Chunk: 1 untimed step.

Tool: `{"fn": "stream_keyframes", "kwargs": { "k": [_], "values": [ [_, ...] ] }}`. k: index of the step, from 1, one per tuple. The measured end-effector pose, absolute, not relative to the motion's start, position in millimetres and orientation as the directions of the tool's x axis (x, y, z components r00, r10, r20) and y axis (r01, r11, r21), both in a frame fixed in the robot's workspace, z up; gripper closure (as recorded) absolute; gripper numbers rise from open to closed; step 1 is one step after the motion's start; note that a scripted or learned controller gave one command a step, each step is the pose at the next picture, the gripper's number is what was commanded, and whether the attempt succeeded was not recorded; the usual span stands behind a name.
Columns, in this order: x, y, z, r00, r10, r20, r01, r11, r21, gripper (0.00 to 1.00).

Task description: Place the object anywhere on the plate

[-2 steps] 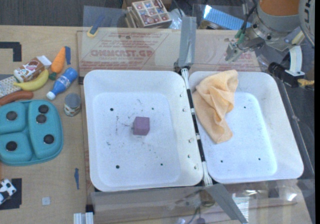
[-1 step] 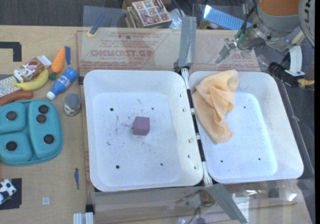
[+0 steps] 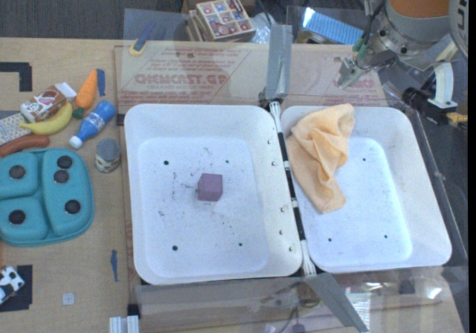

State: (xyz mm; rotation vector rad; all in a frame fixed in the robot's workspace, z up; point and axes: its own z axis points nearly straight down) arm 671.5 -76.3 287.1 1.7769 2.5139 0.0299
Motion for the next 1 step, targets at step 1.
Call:
{"fn": "stream_keyframes", "kwargs": {
  "k": [1],
  "values": [
    [671.5, -76.2, 286.9, -0.332, 0.942, -0.040, 0.941, 0.334, 0.052, 0.00]
  ]
}}
